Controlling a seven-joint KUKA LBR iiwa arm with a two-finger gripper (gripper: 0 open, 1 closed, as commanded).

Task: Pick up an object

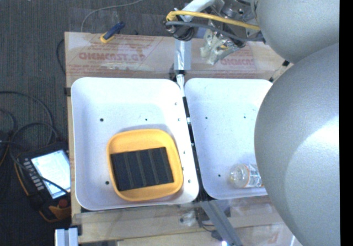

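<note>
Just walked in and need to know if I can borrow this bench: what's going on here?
A grey KUKA arm is partway through a pick-up run. Its gripper hangs above the far edge of the bench, beyond the two white bins, with nothing visibly between its fingers. A yellow tray with a dark insert lies in the left bin; a small clear bottle-like object sits in the right bin.

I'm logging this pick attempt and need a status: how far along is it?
Done: nothing looks picked yet. The yellow tray lies flat in the left bin, and the clear bottle lies in the right bin. In hand: the gripper hangs above the bench behind the bins, away from both things. Left: reach into a bin, grasp and lift.
</note>
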